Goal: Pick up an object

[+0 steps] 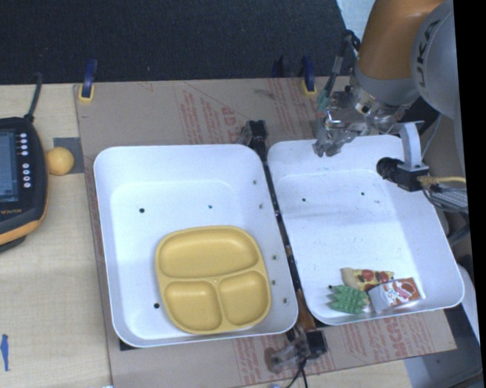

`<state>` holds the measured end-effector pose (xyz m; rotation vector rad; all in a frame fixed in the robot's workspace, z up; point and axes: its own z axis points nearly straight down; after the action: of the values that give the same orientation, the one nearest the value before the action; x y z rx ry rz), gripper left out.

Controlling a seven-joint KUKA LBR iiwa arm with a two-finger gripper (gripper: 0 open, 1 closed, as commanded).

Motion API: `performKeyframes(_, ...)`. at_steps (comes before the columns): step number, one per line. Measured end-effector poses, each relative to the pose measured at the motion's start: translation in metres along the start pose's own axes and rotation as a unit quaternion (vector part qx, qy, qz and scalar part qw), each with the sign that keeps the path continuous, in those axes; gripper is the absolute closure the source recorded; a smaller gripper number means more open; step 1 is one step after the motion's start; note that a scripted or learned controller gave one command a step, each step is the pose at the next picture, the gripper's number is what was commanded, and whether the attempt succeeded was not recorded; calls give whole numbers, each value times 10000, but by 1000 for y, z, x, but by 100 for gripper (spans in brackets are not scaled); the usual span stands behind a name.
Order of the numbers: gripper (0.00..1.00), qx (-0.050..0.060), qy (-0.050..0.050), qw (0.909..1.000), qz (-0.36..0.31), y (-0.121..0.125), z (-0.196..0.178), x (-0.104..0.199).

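So the stuff to grab is a little pile in the near right corner of the right bin: a green leafy toy, a pizza slice and a red-and-white packet, all touching. Yellow divided plate sits in the left bin. Cardboard sheet covers the wooden tabletop. The tool hangs over the right bin's far edge, looks empty; can't tell how open it is.

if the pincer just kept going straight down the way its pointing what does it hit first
Most likely the bare floor at the far rim of the right bin. The pincer hangs there, well away from the toys at the near edge, though depth is hard to judge.
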<state>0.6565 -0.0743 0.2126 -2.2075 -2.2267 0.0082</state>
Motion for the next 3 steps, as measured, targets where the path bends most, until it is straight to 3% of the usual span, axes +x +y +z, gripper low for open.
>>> performKeyframes(2, 100, 3, 5, 10000, -17, 0, -21, -1)
performKeyframes(3, 100, -15, -8, 10000, 17, 0, 21, 50)
